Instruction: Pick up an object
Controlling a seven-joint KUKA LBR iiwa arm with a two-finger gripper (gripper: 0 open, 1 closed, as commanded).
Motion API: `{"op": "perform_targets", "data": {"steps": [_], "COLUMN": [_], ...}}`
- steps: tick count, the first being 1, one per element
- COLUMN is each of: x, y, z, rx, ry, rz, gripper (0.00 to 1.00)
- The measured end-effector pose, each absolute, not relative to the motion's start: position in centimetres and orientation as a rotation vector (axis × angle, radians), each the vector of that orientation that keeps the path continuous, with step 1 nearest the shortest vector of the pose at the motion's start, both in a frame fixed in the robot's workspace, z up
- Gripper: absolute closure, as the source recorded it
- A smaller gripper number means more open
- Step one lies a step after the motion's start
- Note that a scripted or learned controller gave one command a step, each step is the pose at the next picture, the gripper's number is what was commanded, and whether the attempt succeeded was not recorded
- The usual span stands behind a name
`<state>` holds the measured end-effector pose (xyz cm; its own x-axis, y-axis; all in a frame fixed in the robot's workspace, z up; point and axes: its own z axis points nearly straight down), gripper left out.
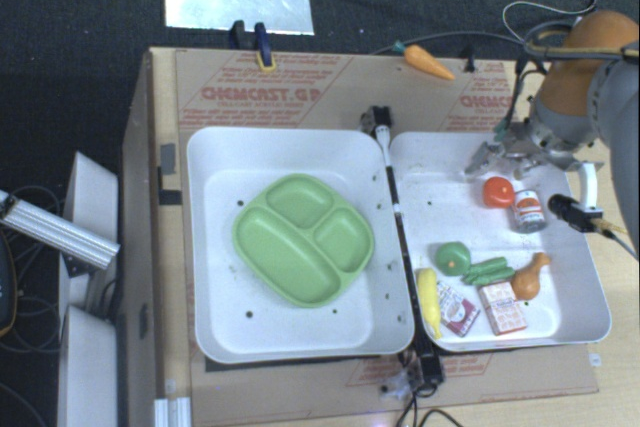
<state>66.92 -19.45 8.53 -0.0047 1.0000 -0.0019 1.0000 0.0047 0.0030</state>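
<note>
Fingers: you can see the gripper (pixel 497 158) with its fingers splayed wide, nothing between them, low over the back of the right bin (pixel 590 290).
Landmark: take the red tomato (pixel 498 191) in the right bin as your reference for everything below.
Gripper: its fingertips sit just behind the tomato, apart from it as far as you can tell.
Arm: the grey arm with its orange band (pixel 590 55) comes in from behind and to the right of the tomato.
Small can (pixel 528 211): just to the right of the tomato, close beside it.
Green pepper (pixel 453 258): in front of the tomato and a little to its left.
Green pods (pixel 487 269): in front of the tomato, touching the pepper's right side.
Drumstick (pixel 530 276): in front of the tomato and to its right.
Banana (pixel 428 301): well in front of the tomato, by the bin's left wall.
Red cartons (pixel 481 311): two, well in front of the tomato, near the front wall.
Carrot (pixel 429 62): well behind the tomato, on the bench outside the bins.
Green divided plate (pixel 303 238): well to the left of the tomato, in the left bin (pixel 215 315).
</note>
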Motion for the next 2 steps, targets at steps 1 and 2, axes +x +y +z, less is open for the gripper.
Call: {"op": "perform_targets", "data": {"steps": [1,2], "x": [66.95,66.95], "y": [-20.48,-20.47], "z": [8.58,8.57], "rx": [2.219,2.217], "ry": [2.225,2.227], "rz": [0.004,0.002], "gripper": [0.0,0.0]}}
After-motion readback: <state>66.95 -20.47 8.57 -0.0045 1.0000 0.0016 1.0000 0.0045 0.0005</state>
